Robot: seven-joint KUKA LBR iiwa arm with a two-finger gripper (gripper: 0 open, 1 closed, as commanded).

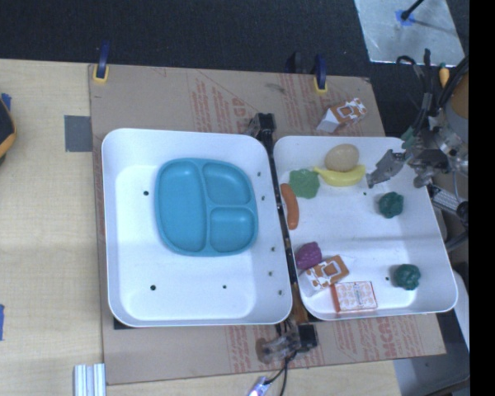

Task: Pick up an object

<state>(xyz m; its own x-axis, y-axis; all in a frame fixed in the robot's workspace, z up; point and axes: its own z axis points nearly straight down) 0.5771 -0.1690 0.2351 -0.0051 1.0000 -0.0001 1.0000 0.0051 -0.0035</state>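
Red-and-white cards, a small packet (355, 295) and a carton (327, 271), lie at the near edge of the right bin (433, 238), beside a purple bunch of grapes (308, 255) and a dark green lump (407, 276). Farther back sit a second green lump (390, 205), a banana (341, 176) under a tan potato (341, 157), a green pepper (304, 182) and a carrot (291, 205). The gripper (385, 170) hovers near the banana, holding nothing; its jaw width cannot be told. A blue divided plate (205, 206) fills the left bin (124, 279).

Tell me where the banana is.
The banana lies near the far edge of the right bin, under a tan potato and right of a green toy.
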